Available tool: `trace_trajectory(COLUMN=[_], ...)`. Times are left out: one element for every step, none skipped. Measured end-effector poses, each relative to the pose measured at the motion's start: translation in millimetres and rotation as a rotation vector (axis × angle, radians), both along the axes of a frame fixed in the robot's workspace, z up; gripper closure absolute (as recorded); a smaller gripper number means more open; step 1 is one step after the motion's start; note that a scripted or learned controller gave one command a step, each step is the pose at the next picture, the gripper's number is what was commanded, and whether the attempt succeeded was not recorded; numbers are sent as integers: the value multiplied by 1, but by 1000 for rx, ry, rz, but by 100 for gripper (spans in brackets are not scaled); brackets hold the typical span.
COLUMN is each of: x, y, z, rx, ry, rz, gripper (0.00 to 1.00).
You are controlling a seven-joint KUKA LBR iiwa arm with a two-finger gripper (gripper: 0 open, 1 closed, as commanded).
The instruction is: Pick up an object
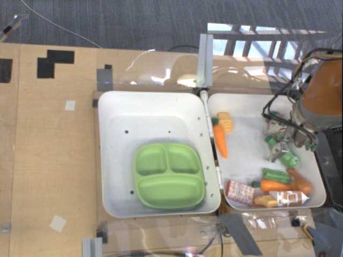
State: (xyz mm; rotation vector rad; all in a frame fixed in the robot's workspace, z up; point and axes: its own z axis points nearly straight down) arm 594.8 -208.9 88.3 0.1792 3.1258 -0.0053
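Wooden bench (pixel 48 159), grey carpet (pixel 134 15), white bins (pixel 115 116)

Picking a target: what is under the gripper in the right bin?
Under the gripper, in the right bin, lie small green pieces. The wrist covers the floor beneath it.

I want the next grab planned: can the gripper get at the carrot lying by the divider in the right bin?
Probably yes. The carrot lies apart from the pile, with bare floor on its right; only the corn touches its top end. The gripper hangs nearby.
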Motion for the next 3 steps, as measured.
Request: trace_trajectory(x=[46,50,61], y=[25,25,51], z=[0,15,1], rx=[2,-1,-4], ry=[-3,-15,-2], rz=[55,60,575], gripper=[0,100,100])
